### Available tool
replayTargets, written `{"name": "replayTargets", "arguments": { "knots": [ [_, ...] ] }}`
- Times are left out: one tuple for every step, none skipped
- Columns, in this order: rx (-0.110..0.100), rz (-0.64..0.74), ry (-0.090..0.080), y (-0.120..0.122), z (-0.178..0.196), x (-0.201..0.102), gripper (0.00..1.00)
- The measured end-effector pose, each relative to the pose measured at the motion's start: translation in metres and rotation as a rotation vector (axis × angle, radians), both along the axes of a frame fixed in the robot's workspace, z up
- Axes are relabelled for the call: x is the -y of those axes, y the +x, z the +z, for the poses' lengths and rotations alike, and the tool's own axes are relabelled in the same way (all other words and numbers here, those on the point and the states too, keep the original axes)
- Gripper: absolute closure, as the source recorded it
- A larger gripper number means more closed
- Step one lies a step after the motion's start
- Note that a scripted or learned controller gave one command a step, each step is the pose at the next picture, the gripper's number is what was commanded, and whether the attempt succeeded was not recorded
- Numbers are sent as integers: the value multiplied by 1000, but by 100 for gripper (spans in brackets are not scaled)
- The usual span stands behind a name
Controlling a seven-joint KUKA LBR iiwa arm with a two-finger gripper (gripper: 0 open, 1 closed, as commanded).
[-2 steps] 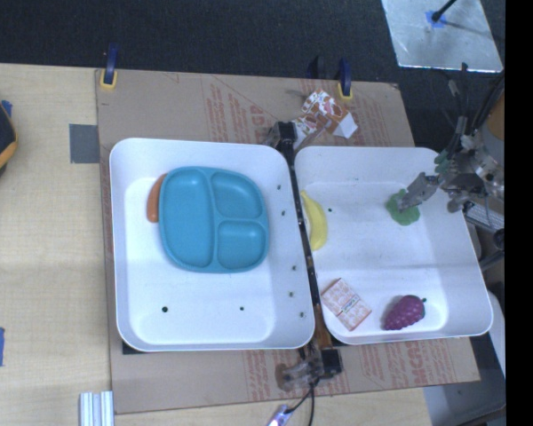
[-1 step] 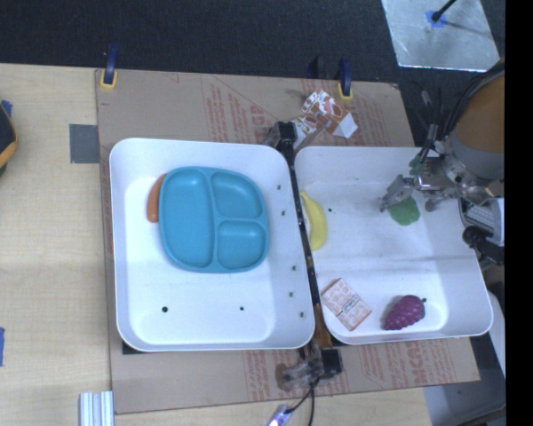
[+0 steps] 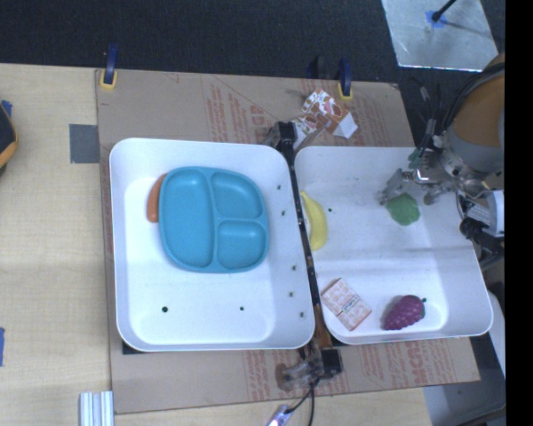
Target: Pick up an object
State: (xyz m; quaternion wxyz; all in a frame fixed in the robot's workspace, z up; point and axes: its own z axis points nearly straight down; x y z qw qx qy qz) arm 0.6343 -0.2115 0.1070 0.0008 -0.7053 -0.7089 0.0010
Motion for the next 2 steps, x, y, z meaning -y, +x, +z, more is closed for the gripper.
{"name": "replayTargets", "arguments": {
  "knots": [
    [2, 3, 2, -26, 101, -158, 0],
    [-2, -1, -1, -30, 85, -159, 0]
  ]
}}
